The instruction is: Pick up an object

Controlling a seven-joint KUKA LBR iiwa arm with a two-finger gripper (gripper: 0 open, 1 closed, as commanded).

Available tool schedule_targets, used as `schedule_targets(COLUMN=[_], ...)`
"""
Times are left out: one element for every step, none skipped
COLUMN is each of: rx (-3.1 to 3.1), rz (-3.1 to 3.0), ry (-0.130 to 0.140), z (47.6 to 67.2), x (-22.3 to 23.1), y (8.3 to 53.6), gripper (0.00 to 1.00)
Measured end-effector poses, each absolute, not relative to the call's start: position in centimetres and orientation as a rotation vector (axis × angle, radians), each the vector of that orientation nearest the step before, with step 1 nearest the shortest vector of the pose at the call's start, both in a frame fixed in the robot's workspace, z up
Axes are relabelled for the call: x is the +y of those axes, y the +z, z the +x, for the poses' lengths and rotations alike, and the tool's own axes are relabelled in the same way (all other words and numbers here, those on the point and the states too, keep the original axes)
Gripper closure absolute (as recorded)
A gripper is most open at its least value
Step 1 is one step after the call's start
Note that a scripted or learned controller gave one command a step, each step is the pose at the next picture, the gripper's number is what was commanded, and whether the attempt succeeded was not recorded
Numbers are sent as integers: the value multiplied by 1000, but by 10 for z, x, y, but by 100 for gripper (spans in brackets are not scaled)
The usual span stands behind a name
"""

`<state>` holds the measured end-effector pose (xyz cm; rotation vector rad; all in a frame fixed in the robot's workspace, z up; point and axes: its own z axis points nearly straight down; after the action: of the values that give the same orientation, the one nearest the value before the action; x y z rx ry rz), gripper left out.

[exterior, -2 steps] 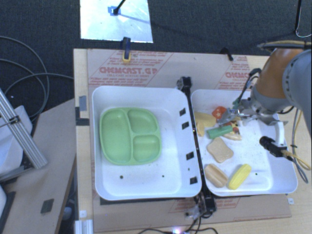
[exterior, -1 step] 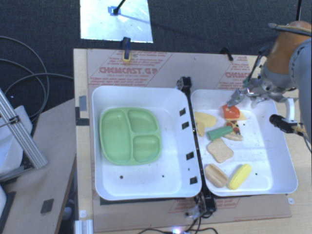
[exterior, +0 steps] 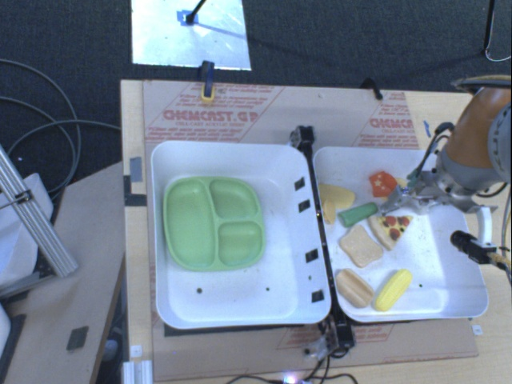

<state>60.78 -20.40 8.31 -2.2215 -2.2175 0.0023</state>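
Reaching in from the right over the right bin (exterior: 472, 298), arm (exterior: 480, 146) bent low, gripper (exterior: 398, 202) hanging near the bin's upper middle. Tips sitting just above the pizza slice (exterior: 392, 228) and just beside the red piece (exterior: 382, 183). Too small and blurred to tell how far open, or whether anything is in hold; nothing visibly lifted.

Lying in the right bin, 7 toy foods: red piece near the top, yellow wedge (exterior: 337, 198) at the left wall, green stick (exterior: 357, 213) just beside it, pizza slice at centre, bread slice (exterior: 361, 246) below, hot dog bun (exterior: 354, 287) and corn cob (exterior: 394, 289) toward the front. All resting flat on the floor of the bin.

Sitting in the left bin (exterior: 184, 306): 1 green divided plate (exterior: 214, 222), 3 compartments, nothing in them.

Judging the step: approaching or descending for a grasp, likely aiming at the pizza slice or the red piece. Pick not yet done.

Calling next for: settling on 1 target, straddling it cleanly, closing, then lifting straight up. Watching for crowding — pizza slice touching or nearly touching the bread slice, green stick close by — risking a nudge or a double catch. Flat pieces likely slipping from a shallow pinch.
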Motion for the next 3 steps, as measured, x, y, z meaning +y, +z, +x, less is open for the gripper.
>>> schedule_targets(rx=[-2222,-2217,-2226], rz=[-2222,-2224,-2227], ry=[-1,1,-4], z=[606,503,509], x=[-201,-197,-197], y=[85,85,96], gripper=[0,0,100])
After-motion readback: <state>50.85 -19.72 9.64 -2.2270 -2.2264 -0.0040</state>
